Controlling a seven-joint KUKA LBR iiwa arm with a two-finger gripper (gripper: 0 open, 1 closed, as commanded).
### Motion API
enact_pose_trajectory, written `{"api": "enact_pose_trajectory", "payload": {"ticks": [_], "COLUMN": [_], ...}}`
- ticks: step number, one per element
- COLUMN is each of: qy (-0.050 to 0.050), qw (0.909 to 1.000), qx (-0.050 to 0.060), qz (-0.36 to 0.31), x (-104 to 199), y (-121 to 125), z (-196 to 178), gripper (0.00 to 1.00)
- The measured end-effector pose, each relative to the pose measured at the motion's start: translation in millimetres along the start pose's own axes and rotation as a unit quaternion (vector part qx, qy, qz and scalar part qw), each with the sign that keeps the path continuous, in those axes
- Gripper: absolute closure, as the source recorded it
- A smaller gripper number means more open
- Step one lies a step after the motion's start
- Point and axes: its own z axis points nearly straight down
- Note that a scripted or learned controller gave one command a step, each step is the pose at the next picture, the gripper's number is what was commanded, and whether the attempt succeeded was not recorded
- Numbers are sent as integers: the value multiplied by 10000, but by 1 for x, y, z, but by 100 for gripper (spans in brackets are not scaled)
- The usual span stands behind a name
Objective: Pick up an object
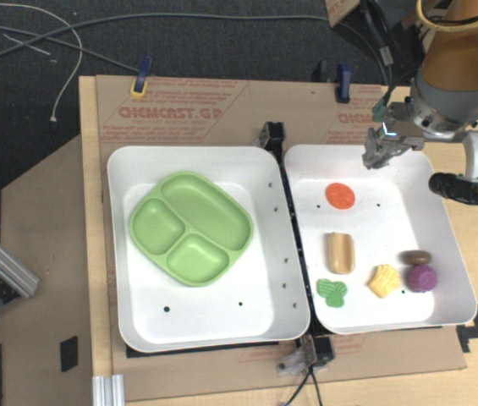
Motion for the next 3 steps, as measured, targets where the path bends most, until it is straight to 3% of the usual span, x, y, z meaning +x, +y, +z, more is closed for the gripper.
{"api": "enact_pose_trajectory", "payload": {"ticks": [1, 3], "qy": [9, 14], "qw": [10000, 10000], "qx": [46, 25], "qz": [-6, -24], "x": [46, 154], "y": [-5, 4], "z": [12, 23], "gripper": [100, 100]}}
